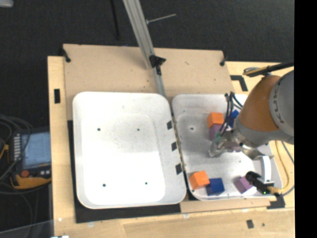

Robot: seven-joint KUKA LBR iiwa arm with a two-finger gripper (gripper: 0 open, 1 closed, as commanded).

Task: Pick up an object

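We see the arm (262,108) entering from the right edge of the frame, over the right bin (190,103). The hand (217,148) is lowered to the middle of that bin. From this view we cannot tell whether the hand is open or closed, and we see no object gripped in it.

Candidate objects, all in the right bin:
- The upper orange block (215,119) is in the upper middle of the bin.
- The upper purple block (214,131) touches the underside of the upper orange block and is just above the hand.
- The lower orange block (199,179) is at the lower left of the bin, near the wall.
- The blue block (215,186) is just right of the lower orange block, touching it.
- The lower purple block (242,184) is near the lower rim, right of the blue block and apart from it.

The left bin (119,133) is beside the right bin on the bench (109,68).
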